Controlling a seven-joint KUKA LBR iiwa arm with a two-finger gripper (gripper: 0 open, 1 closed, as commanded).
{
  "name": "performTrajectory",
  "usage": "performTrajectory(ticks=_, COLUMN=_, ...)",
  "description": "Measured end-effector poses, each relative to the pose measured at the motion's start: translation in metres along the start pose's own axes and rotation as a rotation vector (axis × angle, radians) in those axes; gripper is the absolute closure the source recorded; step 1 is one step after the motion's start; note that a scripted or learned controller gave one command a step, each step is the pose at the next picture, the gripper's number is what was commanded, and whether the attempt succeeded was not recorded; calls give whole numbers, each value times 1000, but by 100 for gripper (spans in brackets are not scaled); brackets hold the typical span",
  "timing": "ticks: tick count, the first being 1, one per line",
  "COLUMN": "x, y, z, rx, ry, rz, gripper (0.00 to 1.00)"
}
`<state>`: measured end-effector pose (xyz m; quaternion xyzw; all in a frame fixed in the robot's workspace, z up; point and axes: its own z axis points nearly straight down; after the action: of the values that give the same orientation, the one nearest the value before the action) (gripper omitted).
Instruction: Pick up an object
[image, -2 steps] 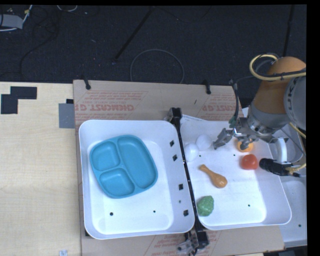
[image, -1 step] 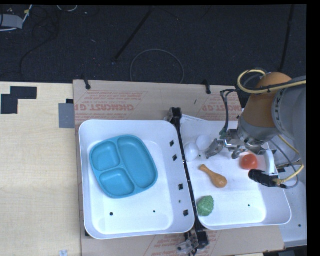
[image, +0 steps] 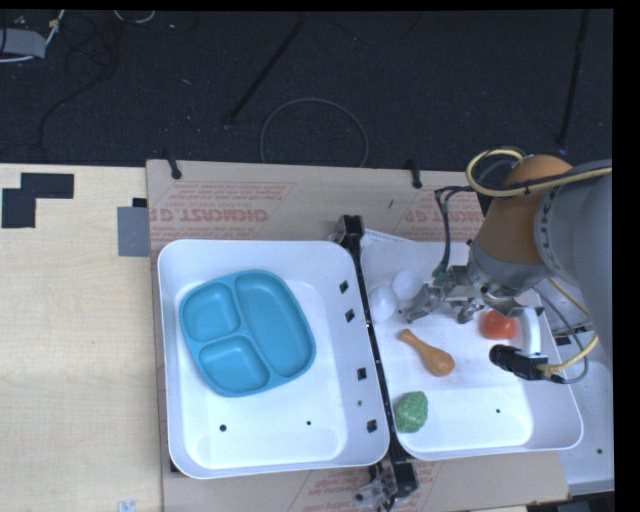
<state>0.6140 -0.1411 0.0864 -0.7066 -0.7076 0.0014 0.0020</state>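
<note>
The grey arm with its orange band reaches in over the right bin (image: 560, 435) and carries the gripper (image: 438, 300) low near that bin's far edge, just beside a pale, rounded object (image: 404, 285) that is too washed out against the white floor to identify; whether the gripper is open or closed cannot be told from this slant, and nothing is seen held in it. The candidates for picking lie in the right bin: a tan wooden spoon (image: 428, 352) with a slim handle and rounded bowl near the bin's middle, a green knobbly lump (image: 411, 411) at the near-left corner against the dividing wall, and a glossy red-orange piece (image: 497, 324) partly hidden under the wrist. The left bin (image: 200, 440) holds a smooth blue plastic tray (image: 245, 331) with three compartments. Likely hazards, as a judgement: the spoon is thin and lies flat, so a descent could skid off it; the pale object looks smooth and could roll away; the green lump sits so close to the wall that a finger may strike the rim; loose cables (image: 560, 365) at the wrist could brush the red piece.
</note>
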Motion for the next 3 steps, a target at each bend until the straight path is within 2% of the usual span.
performTrajectory(ticks=1, x=-1, y=0, z=-11, rx=1, ry=0, rz=1, gripper=100)
performTrajectory(ticks=2, x=-5, y=-5, z=-55, rx=-5, ry=-1, rz=5, gripper=100)
performTrajectory(ticks=3, x=1, y=-7, z=-115, rx=-8, ry=-1, rz=0, gripper=100)
